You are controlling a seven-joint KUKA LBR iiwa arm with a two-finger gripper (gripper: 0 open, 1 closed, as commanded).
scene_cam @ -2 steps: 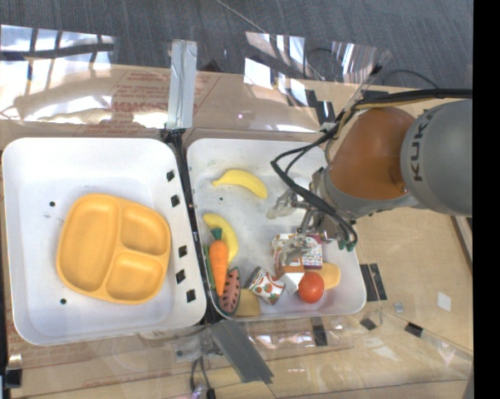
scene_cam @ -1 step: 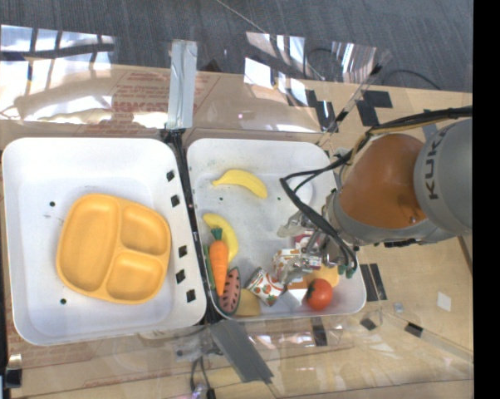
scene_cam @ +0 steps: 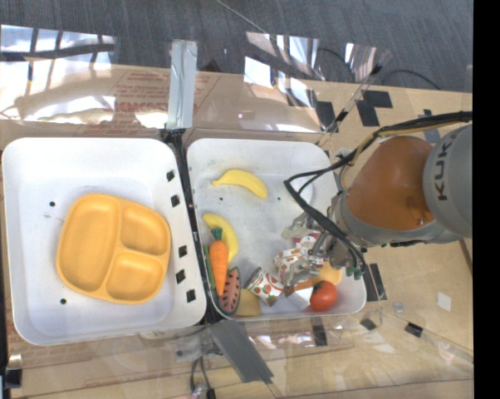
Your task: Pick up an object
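Observation:
The right bin (scene_cam: 258, 152) holds a banana (scene_cam: 241, 182) near its back, a second banana (scene_cam: 220, 229) at its left wall, a carrot (scene_cam: 219, 266), a watermelon slice (scene_cam: 231, 290), a patterned carton (scene_cam: 267, 286) and a red tomato (scene_cam: 323, 295). My gripper (scene_cam: 310, 254) is low in the bin's front right part, over a patterned packet (scene_cam: 291, 263) and just above the tomato. Cables and the wrist hide much of it.
The left bin (scene_cam: 34, 173) holds a yellow divided tray (scene_cam: 113, 247). The arm's orange band (scene_cam: 391, 196) hangs over the right bin's right wall. A black divider with clips (scene_cam: 182, 223) separates the bins. Cardboard and tape lie behind.

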